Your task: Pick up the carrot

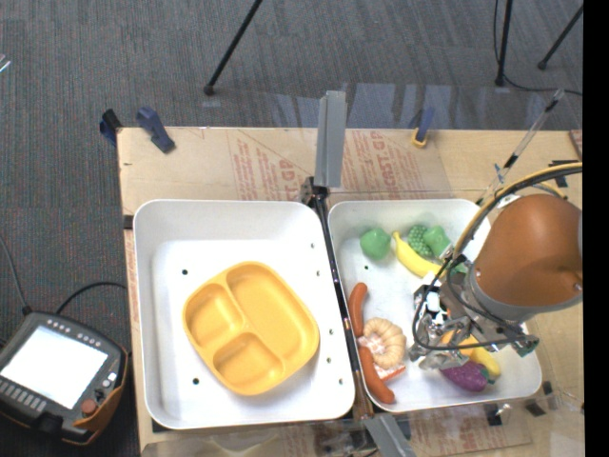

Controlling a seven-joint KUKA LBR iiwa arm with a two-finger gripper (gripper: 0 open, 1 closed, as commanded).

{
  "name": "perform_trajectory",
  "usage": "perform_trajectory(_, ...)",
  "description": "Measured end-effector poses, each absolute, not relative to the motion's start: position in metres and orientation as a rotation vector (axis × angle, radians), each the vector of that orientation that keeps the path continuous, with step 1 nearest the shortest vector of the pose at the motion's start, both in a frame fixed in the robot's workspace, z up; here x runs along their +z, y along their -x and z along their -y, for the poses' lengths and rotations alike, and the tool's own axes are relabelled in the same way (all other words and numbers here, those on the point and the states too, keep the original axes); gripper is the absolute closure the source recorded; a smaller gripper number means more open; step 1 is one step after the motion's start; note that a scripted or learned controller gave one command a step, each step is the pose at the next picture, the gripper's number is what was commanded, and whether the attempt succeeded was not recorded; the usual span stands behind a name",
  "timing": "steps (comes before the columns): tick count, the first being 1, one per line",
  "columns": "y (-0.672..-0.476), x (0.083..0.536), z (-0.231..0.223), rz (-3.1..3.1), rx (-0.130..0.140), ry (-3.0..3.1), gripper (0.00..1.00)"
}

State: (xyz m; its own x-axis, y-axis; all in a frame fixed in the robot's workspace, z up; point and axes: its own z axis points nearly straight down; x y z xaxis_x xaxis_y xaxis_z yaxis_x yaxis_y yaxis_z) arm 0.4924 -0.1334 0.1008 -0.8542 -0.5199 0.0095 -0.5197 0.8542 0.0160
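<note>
I am watching the worktop (228, 160) from above, with two white bins side by side. The left bin (162, 246) in the centre-left of the frame holds a yellow divided plate (249, 327). The right bin (381, 212) holds the toy food: a green pepper (376, 244) and a banana (415, 255) toward its upper part, a red sausage (357, 305) along its left wall, a pale shrimp (383, 341) beside it, and a purple eggplant (466, 376) near the lower right corner.

The carrot (380, 376), as far as I can judge, is the orange-red tapered piece lying along the lower left of the right bin, just below the shrimp and touching or nearly touching it; at this resolution it could be mistaken for a second sausage.

The arm enters from the right of the frame, its orange band (528, 250) covering the right side of that bin. The claw (440, 336) hangs low over the bin's lower middle, to the right of the shrimp and near the eggplant. I cannot tell how the claw is set; cables and wrist hardware clutter it. Nothing is visibly held.

My assessment: the approach step is in hand, the grasp not yet made. The next move calls for shifting toward the frame's lower left, aligning across the carrot's narrow width, and descending clear of the shrimp.
</note>
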Motion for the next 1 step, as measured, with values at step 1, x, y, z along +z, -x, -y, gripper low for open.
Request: perform_trajectory(1, -0.4955, 0.1055, 0.1352, 3.021, -0.009, -0.846, 0.0)
